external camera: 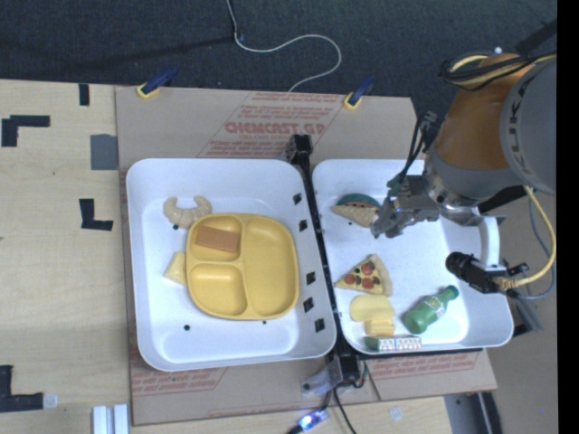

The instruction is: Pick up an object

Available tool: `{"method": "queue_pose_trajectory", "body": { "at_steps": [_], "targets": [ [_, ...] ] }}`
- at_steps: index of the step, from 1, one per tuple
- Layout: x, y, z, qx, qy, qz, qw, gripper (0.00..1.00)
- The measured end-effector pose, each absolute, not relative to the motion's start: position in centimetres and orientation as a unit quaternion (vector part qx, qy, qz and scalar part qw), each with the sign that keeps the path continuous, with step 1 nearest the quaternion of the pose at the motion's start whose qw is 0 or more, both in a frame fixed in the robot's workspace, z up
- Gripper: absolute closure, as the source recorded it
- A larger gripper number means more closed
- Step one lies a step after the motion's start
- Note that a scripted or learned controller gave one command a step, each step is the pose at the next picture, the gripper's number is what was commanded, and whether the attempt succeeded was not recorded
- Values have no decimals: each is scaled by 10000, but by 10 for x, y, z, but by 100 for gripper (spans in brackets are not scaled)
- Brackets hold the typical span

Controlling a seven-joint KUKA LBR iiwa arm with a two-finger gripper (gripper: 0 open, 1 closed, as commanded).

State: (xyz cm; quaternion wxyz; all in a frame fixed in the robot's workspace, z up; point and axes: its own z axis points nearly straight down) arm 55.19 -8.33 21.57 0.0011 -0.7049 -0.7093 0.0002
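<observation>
Gripper (391, 219) hovers just right of taco (356, 211); its grasp state unclear

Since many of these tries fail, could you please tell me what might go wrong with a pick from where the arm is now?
1. The hand hangs beside the taco, near the right bin's back-left corner by the divider; a descent could clip the wall or push the taco against it.
2. The pizza slice and the taco lie flat, so fingers may slide over them.
3. The cheese and green bottle lie close together; grabbing one may shove the other.
</observation>
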Motion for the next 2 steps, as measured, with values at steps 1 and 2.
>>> {"method": "queue_pose_trajectory", "body": {
  "at_steps": [1,2],
  "targets": [
    [574,-45,216,-7049,-7093,-1,8,100],
    [613,2,221,-7049,-7093,-8,-2,100]
  ]
}}
